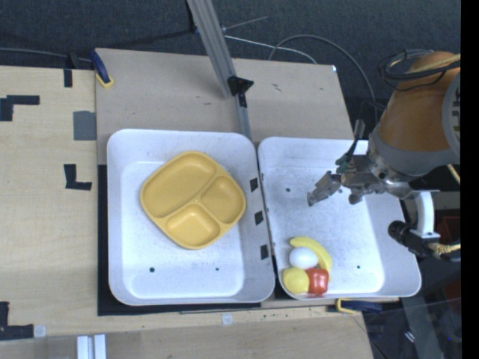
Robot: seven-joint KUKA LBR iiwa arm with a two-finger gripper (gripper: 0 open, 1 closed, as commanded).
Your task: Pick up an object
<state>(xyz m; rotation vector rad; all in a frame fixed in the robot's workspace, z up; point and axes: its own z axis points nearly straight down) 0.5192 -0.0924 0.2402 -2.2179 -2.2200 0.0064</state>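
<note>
Camera view looks down on a tan surface (45, 200) with 2 white bins side by side. The left bin (123, 275) holds a yellow plate (193, 199) with 3 sections. The plate sits near the middle of that bin, a bit toward the top.

The right bin (367, 275) has a small pile of toy food in its bottom left corner. There is a white egg (303, 258), and a yellow banana (320, 250) curves around the top and right of it. A yellow ball (296, 280) sits just below the egg, and a red thing (319, 280) is right beside the ball. They all touch each other.

The arm (415, 126) comes in from the right. It is grey with a big orange part. The fingers (322, 191) are over the upper middle of the right bin, pointing left. They are well apart from the pile of food. Nothing is between them. I cannot tell if they are spread or closed, as they look dark and small here.

A grey pole (213, 40) leans over the top of the surface.
</note>
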